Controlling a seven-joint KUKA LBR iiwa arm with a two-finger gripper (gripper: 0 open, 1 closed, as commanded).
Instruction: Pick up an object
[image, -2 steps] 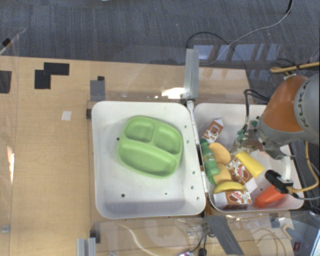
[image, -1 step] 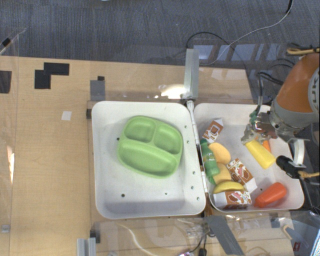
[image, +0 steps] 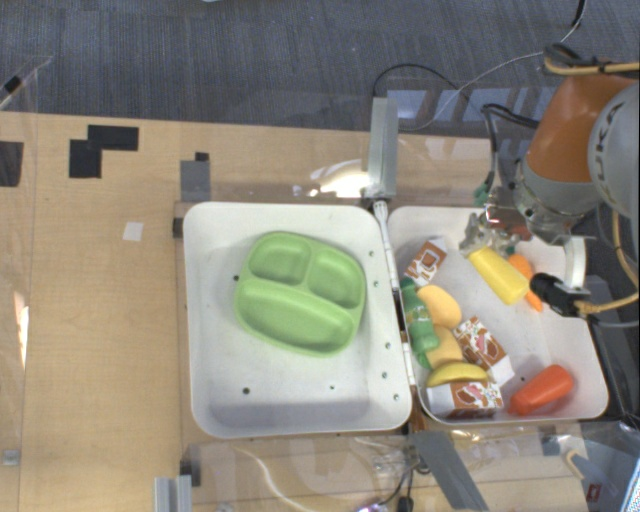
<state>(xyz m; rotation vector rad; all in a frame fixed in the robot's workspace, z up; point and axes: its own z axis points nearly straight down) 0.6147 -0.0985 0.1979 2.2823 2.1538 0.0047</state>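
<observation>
Under jaws (image: 487, 232), smooth yellow block (image: 498, 275)

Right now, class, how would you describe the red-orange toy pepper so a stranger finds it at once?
Start at the right-hand white bin, the crowded one. Go to its near right corner: the red-orange pepper lies there, just right of a brown-and-white carton. It is the bin's only plump reddish piece.

Green tray (image: 300, 292), white bins (image: 215, 330), yellow corn (image: 497, 275), red pepper (image: 541, 390).
</observation>
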